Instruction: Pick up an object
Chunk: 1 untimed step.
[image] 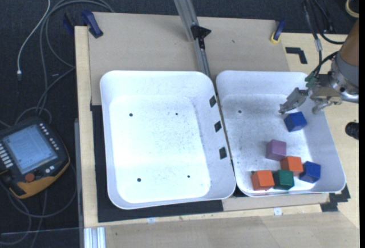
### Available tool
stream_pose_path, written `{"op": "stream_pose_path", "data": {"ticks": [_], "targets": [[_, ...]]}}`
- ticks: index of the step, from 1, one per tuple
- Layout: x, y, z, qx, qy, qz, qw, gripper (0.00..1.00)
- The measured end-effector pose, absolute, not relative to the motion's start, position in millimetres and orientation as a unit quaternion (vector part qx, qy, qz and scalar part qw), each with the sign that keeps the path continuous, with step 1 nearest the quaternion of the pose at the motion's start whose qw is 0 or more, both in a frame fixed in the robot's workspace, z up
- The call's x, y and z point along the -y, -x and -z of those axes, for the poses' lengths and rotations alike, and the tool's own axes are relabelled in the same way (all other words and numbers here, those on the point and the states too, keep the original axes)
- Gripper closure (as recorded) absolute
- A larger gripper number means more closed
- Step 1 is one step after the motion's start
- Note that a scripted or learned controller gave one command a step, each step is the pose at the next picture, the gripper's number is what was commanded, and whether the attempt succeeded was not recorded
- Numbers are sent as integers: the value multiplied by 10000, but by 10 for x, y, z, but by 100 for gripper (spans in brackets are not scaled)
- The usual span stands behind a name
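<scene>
A table [142, 30] carries two shallow white bins. The left bin [114, 84] sits beside the right bin [228, 84], which holds six blocks. A purple block [276, 149] lies mid-bin; orange, green and blue blocks cluster near the front edge. A blue block [295, 121] lies apart, just below the gripper [302, 103], whose fingers look spread with nothing between them. A good grasp likely means centring over this lone block and descending straight.

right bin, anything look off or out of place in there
Nothing stands out. In the right bin, five blocks cluster near the front edge and a blue block sits apart, just under the tool. Nothing looks spilled or damaged.
</scene>
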<state>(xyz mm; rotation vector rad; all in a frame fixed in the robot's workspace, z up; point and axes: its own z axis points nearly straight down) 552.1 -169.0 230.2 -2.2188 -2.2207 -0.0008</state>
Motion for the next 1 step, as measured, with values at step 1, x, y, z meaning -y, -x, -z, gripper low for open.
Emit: {"op": "stream_pose_path", "data": {"ticks": [1], "targets": [[1692,-5052,-1055,7068,7074,-20,50,0]]}}
